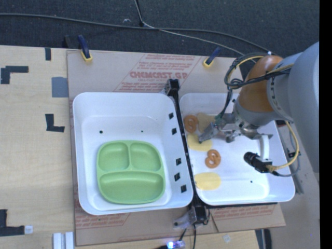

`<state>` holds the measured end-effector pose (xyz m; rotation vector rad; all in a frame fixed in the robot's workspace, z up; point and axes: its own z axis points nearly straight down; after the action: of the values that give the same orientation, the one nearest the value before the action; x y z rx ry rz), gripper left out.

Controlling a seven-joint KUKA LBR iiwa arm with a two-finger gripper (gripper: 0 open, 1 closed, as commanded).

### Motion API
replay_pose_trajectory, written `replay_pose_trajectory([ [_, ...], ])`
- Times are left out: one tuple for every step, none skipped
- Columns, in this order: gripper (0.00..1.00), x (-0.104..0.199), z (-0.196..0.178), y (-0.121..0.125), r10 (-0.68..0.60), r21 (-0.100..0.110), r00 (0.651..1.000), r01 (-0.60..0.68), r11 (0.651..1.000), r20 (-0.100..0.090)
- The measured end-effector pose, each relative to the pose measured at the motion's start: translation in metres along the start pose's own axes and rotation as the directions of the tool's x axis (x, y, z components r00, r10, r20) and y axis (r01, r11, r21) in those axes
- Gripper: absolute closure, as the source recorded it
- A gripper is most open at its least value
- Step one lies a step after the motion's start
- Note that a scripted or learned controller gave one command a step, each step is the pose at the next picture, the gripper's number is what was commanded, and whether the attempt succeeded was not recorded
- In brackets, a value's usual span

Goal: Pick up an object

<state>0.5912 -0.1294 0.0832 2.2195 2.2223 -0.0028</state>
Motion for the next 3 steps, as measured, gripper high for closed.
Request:
replay_pose_trajectory([
  [1.00, 0.000, -0.013, 0.002, -0.001, -0.006, 1.000, 0.001, 1.000, 0.000],
  [1.00, -0.008, -0.060, 0.001, 0.000, -0.004, 1.000, 0.000, 1.000, -0.001],
  [1.00, -0.017, -0.114, -0.001, 0.000, -0.004, 1.000, 0.000, 1.000, -0.001],
])
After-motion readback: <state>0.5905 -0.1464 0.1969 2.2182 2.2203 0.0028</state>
